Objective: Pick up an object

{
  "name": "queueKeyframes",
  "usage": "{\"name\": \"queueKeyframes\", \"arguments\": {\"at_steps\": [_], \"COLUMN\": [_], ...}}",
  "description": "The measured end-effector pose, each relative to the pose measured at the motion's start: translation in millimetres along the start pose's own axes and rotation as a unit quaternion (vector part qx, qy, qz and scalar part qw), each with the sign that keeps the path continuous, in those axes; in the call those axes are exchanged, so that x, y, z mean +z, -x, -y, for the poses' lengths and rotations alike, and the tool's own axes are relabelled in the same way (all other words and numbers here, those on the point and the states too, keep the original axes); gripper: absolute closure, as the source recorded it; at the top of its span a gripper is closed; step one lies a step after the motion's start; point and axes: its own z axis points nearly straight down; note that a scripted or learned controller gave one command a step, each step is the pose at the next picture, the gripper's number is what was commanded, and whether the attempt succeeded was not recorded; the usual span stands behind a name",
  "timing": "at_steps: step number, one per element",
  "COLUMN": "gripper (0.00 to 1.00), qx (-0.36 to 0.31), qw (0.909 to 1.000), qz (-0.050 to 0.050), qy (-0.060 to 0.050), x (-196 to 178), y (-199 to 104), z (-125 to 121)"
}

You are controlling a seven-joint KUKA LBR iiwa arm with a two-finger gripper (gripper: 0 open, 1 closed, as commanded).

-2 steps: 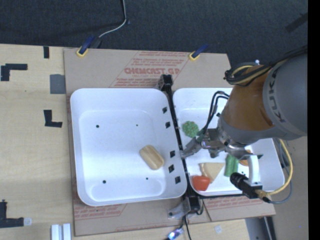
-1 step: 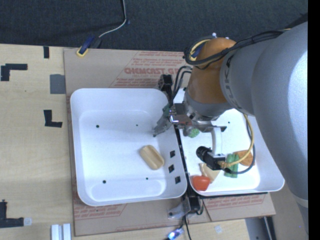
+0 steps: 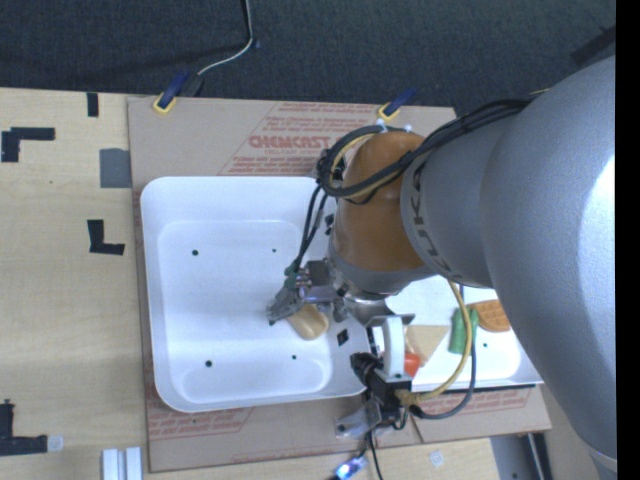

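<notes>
One small tan object (image 3: 310,321) sits in the left bin (image 3: 180,228), near its right wall, right under the gripper (image 3: 290,303); whether the fingers are apart or clamped on it, I cannot tell. It looks light, rounded and maybe smooth, so I'd take it across its narrow middle. Its long axis seems to run diagonally, but it is too hidden to say for sure.
</notes>
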Motion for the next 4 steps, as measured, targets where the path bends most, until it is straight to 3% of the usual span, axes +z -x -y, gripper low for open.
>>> {"name": "queueKeyframes", "arguments": {"at_steps": [1,2,3,4], "gripper": [0.0,0.0,0.0,1.0], "qx": [0.003,0.0,0.005,0.002], "qw": [1.0,0.9999,0.9999,1.0], "qz": [0.002,0.001,0.0,0.002], "qy": [0.005,0.011,0.012,0.003], "x": [95,95,-89,-88], "y": [-9,-88,-23,-26], "z": [-44,-39,-68,-64]}}
